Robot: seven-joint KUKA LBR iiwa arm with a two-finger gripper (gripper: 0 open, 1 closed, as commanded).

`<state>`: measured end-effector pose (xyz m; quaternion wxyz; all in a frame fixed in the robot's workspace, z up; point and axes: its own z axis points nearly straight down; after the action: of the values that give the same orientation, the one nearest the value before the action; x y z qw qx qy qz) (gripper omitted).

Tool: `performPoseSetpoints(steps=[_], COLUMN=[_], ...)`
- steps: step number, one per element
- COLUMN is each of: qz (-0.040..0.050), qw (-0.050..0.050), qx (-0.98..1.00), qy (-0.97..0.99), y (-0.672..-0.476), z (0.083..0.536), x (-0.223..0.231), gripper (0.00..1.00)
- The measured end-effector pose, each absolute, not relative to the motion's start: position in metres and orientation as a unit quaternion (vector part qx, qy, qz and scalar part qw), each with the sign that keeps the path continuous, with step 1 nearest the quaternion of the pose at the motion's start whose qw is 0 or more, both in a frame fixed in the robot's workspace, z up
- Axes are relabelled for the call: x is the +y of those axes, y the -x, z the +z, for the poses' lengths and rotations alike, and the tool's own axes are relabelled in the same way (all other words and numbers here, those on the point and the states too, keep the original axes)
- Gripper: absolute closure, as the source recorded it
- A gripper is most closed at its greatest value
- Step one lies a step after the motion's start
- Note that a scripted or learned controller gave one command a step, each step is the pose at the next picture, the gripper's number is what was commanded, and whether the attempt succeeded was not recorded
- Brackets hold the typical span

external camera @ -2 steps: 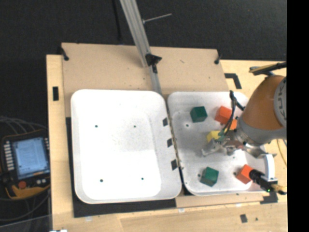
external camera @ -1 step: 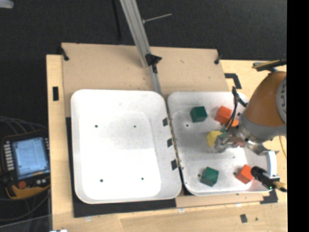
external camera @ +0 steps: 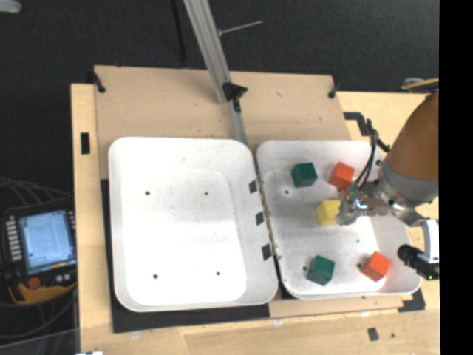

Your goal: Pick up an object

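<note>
The right bin [external camera: 295, 287] holds several small blocks: a green one [external camera: 304, 174] at the back, an orange one [external camera: 341, 176] beside it, a yellow one [external camera: 328, 212] in the middle, a second green one [external camera: 321, 269] at the front and a second orange one [external camera: 376, 265] at the front right. My gripper [external camera: 349, 211] reaches in from the right and sits low, right against the yellow block's right side. The wrist hides the fingertips.
The left bin [external camera: 177, 220] lies beside the right one, joined by clips along the shared edge. A metal pole [external camera: 211, 43] rises from the bench behind the bins. A handheld screen [external camera: 41, 242] lies off the bench at the left.
</note>
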<state>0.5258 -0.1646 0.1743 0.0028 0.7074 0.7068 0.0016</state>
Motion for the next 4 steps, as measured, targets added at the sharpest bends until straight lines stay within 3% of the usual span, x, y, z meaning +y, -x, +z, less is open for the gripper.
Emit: performPoseSetpoints(steps=[1,4], qz=[0.0019,0.0015], qw=[0.003,0.000], qx=[0.708,0.710], qy=[-0.706,-0.704], y=[-0.528,-0.530], z=[0.220,0.232], x=[-0.166,-0.007], gripper=[1.00,1.00])
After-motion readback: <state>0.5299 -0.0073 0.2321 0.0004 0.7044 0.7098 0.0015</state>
